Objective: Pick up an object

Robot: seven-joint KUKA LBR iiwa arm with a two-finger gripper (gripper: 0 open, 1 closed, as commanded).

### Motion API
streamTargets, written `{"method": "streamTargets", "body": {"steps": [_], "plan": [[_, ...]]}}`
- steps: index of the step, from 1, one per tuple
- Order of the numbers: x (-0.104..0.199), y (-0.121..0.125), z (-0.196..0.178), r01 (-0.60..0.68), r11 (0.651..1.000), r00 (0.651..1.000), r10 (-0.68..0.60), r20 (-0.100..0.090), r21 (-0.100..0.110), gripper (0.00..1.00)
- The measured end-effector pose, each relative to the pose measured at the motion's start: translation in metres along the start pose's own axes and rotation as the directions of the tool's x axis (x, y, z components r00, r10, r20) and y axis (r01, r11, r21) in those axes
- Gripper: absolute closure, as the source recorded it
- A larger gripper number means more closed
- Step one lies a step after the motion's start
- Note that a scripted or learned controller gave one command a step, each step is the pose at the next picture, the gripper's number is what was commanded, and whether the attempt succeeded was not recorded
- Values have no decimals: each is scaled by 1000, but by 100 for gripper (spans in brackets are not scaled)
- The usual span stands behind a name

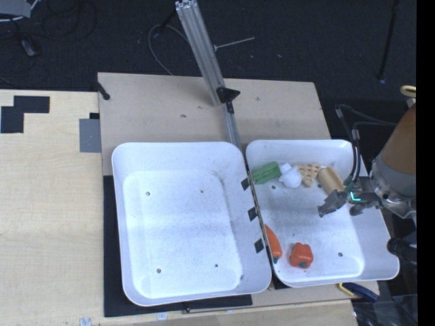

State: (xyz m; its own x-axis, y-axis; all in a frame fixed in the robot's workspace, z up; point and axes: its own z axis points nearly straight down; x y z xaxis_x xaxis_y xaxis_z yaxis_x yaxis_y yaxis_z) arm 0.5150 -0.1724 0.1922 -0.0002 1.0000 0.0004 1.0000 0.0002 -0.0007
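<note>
Left bin (178,223): shallow white tray, centre-left of the frame, bare floor with a few small dark dots. Right bin (319,253): same make, touching the left one along a shared rim with black clips. Contents, left to right: green block (266,173), upper left of this bin, near the rim; orange carrot-like piece (272,242), lower left, lying against the dividing rim; white rounded object (291,176), just beside the green block; red-orange pepper-like object (301,255), lower centre, standing apart from all else; pale ridged piece (309,174), touching the white object; tan cylinder (331,179), upper right, lying tilted, smooth, matte, like wood or cork. Gripper (331,206): right of centre, low over the right bin, dark fingers reaching just below and beside the tan cylinder; nothing visible between them; whether the jaws are spread or pressed together cannot be told at this size. Likely task object: the tan cylinder, being nearest. Risks, as judged: the round cylinder may roll off a finger and slip out; its neighbours crowd it on the left, so a close may catch the ridged piece or push the cluster; the bin wall at right leaves little room.
</note>
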Motion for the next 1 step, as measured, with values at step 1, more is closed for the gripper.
{"method": "streamTargets", "body": {"steps": [1], "plan": [[0, 0, 0, 0, 1000, 1000, 0, 0, 0, 0]]}}
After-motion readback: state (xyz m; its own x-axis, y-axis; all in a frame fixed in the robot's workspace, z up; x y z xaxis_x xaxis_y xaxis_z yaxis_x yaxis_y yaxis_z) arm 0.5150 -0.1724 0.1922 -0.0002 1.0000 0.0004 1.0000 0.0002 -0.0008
